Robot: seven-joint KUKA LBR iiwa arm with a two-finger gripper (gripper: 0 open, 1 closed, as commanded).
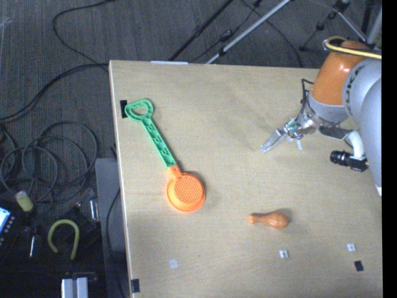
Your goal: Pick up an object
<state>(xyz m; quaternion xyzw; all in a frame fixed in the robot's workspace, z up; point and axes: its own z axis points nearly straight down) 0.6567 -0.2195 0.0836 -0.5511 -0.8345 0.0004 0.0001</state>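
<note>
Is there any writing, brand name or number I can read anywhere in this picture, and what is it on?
None can be read.
The small dark and pale marks on the wooden bench top are too small and blurred to read.
The strainer, the orange gourd-shaped toy and the gripper show no writing.

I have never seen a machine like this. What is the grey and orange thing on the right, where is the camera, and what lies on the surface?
It is a robot arm, seen by one fixed camera looking down at a slant. At its tip is a small pincer, hanging over the tan surface with nothing between its fingers. On the surface lie a strainer spoon with a green handle and orange round head, and a small orange pear-shaped toy. Its job is to pick one up; neither is touched yet.
</note>
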